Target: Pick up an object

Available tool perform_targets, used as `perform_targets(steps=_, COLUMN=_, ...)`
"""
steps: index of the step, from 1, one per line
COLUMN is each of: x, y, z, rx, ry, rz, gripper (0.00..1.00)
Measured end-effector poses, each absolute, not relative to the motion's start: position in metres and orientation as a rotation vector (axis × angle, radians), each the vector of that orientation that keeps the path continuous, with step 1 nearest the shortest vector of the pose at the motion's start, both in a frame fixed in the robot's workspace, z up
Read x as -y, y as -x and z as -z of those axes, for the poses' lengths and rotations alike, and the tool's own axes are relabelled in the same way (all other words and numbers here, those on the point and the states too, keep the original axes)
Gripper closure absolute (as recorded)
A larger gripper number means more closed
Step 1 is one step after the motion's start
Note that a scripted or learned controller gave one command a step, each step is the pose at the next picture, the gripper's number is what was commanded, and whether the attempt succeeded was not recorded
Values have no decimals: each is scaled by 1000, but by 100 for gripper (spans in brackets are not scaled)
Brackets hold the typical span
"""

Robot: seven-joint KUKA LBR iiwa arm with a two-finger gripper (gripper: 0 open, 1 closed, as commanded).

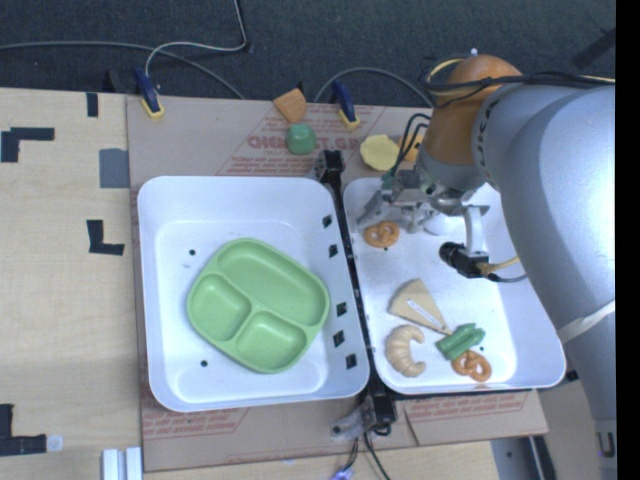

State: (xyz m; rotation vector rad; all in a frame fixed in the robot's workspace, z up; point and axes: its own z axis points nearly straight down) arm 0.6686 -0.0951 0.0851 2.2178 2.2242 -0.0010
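Hovering low in the right bin [520,363], the end effector [400,208] is poised just above a small pretzel [381,234]; its opening cannot be told. Next, a closing descent is needed.

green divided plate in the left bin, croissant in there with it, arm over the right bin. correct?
Not quite. The croissant lies in the right bin, near its front edge, beside the cheese wedge. The green divided plate is in the left bin, and the arm is over the right bin, per the camera view.
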Motion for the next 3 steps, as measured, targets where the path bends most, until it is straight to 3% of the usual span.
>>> perform_targets(steps=3, x=94, y=-669, z=-85, rx=-2222, ry=-2219, rz=2, gripper=0)
